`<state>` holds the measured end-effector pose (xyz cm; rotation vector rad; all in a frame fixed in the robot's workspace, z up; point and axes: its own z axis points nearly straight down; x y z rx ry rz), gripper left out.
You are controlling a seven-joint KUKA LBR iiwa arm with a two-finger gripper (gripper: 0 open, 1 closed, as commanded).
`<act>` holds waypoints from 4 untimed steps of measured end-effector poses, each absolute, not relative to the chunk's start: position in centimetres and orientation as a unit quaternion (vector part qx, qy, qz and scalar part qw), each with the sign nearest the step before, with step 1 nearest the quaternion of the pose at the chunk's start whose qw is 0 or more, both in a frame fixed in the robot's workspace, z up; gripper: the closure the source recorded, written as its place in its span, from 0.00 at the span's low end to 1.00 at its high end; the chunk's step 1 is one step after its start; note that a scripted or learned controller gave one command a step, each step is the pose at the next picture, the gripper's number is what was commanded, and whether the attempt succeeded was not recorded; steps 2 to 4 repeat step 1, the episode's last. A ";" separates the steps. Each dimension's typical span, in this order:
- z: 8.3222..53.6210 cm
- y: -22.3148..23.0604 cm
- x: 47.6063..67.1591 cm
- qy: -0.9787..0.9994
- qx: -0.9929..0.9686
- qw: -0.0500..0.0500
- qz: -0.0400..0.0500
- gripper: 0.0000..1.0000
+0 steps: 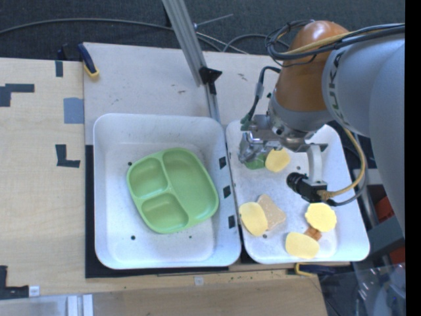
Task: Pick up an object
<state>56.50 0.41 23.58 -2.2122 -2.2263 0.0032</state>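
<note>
— Where do we stand at the gripper [250,151]?
— We cannot tell whether it is open or closed. It is low in the right bin [348,239], at its far left, over a small green piece [254,162] just beside a yellow disc [277,160].
— How do we do this well?
— We settle squarely over one piece, then close and lift straight.
— The count?
— Four yellow discs, one tan slice [273,210], one green piece; one green divided plate [172,189] in the left bin [105,196].
</note>
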 end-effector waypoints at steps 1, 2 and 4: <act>23.4 6.5 57.4 -0.710 -0.704 0.001 0.000 1.00; 23.4 6.5 57.4 -0.710 -0.704 0.001 0.000 1.00; 23.4 6.5 57.4 -0.710 -0.704 0.001 0.000 1.00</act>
